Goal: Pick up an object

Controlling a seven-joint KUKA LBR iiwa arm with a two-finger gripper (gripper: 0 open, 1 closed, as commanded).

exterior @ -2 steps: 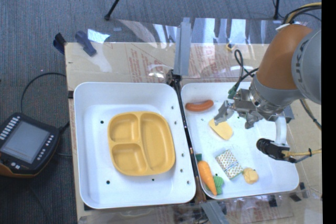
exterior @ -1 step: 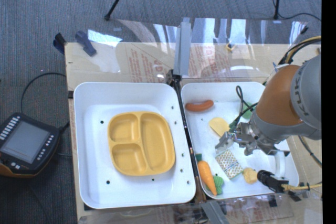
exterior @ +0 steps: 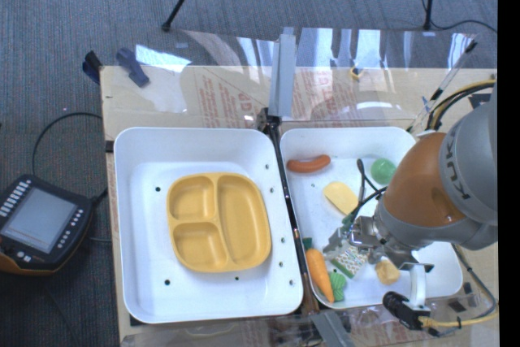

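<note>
The right bin point(exterior: 349, 132) holds a sausage point(exterior: 309, 164) at the back left, a green ball point(exterior: 383, 170), a yellow cheese wedge point(exterior: 340, 197), an orange carrot point(exterior: 319, 274) with a green piece point(exterior: 338, 285) at the front left, a white speckled piece point(exterior: 351, 260) and a tan chunk point(exterior: 387, 271). My gripper point(exterior: 355, 242) hangs low over the bin's front middle, right above the speckled piece. The arm's orange band point(exterior: 418, 187) hides the bin's right side.
The left bin point(exterior: 130, 215) carries a yellow divided plate point(exterior: 218, 221). A grey post point(exterior: 283, 77) and a clear panel point(exterior: 341, 53) stand behind the bins. A teach pendant point(exterior: 36, 225) lies on the floor at far left.
</note>
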